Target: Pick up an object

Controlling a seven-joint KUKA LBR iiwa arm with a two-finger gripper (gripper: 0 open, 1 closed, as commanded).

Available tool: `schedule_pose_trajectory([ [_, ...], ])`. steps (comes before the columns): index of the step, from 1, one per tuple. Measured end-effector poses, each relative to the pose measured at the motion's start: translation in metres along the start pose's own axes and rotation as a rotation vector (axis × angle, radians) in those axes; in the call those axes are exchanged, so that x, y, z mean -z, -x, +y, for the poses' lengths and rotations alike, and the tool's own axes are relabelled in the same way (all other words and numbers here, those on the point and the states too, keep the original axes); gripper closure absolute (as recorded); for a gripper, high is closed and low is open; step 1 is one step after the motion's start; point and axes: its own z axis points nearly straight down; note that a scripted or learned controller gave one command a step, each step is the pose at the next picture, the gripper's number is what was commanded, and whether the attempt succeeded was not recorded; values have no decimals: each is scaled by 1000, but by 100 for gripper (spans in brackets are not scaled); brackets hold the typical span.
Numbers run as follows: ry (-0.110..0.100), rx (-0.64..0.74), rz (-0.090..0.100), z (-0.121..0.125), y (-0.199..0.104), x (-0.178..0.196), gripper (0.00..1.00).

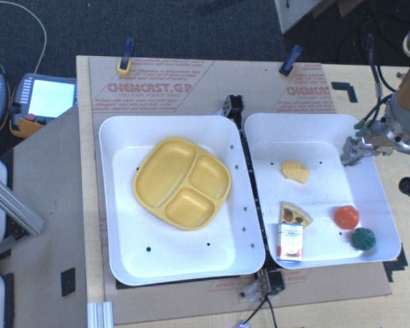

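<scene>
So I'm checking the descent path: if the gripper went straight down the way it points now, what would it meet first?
Most likely the bare floor of the right bin. The gripper hangs near its right wall; the yellow piece and the red ball lie off that line, though depth is hard to judge.

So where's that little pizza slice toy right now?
The small triangular toy pizza slice lies in the right white bin, near its left wall, just above a small red-and-white carton and below a yellow lumpy toy.
</scene>
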Motion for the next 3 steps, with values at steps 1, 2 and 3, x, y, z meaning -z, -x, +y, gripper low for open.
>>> schedule_pose_trajectory([
  [1, 1, 2, 0, -1, -1, 43, 100],
  [2, -7, 4, 4, -7, -52, 29, 100],
  [3, -7, 3, 4, -13, -110, 19, 100],
])
